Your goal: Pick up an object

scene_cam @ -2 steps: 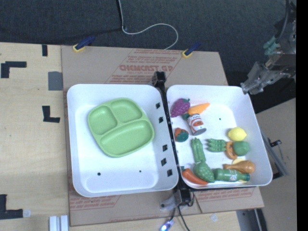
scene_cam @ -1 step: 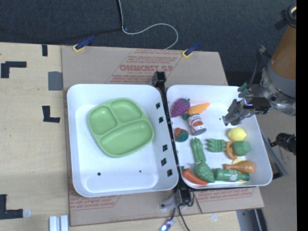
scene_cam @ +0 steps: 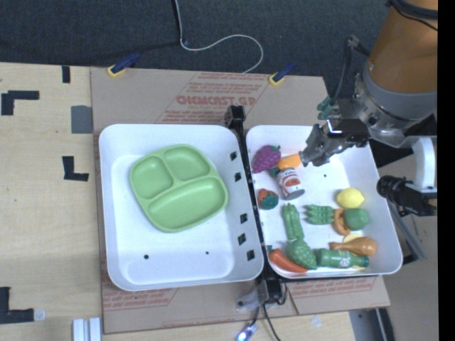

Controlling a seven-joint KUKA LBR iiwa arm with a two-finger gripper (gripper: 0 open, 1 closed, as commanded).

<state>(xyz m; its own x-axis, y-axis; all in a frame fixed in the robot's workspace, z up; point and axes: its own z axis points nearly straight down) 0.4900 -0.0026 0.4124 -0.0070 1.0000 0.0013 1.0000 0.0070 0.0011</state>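
Over the right bin (scene_cam: 380,183) hangs the claw (scene_cam: 315,155), dark and angled down toward the upper left part of that bin, just above and to the right of the small can with the orange lid (scene_cam: 289,178). Whether the claw is wide or narrow, I cannot tell from this slant, and nothing shows clamped in it. The grey arm with its orange band (scene_cam: 409,34) comes in from the right edge.

Plenty of pickings down there, all in the right bin: purple grapes (scene_cam: 266,158) at the upper left, touching the can; a small round red-and-green piece (scene_cam: 268,199) just below them by the bin's left wall. In the middle lies a green vegetable (scene_cam: 292,220), upright in the frame, with a second green piece (scene_cam: 320,214) beside it. Farther right sits a yellow lemon (scene_cam: 350,197), a green round item (scene_cam: 356,219) just beneath it. Along the bottom edge crowd an orange carrot (scene_cam: 286,261), a green bottle (scene_cam: 341,260) lying flat and a brown piece (scene_cam: 360,246).

Next door, the left bin (scene_cam: 117,212) holds a green divided plate (scene_cam: 178,187), three compartments, sitting flat. Both bins rest on cardboard (scene_cam: 213,98) on the tabletop (scene_cam: 43,190).
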